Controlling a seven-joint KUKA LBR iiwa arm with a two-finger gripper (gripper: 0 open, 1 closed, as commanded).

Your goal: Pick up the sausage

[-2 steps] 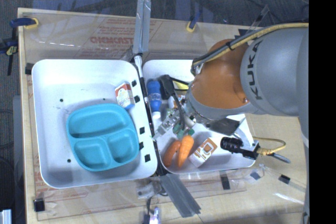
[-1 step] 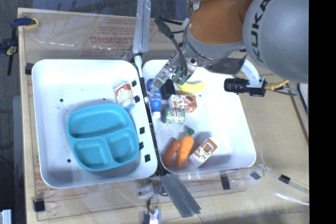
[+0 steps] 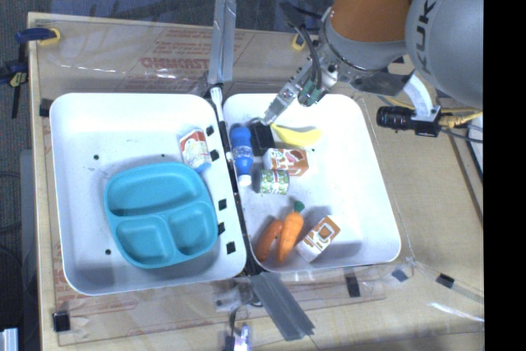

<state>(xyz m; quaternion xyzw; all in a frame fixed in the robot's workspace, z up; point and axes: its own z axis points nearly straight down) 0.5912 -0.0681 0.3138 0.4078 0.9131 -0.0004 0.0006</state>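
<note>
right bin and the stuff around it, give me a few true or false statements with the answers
1. The blue tray lies in the left bin. True.
2. The banana lies in the left bin. False: it is in the right bin, at its far end.
3. The carrot lies at the near end of the right bin. True.
4. The gripper hangs over the blue tray. False: it is over the right bin, beside the banana.
5. The blue bottle lies close to the divider between the bins. True.
</note>
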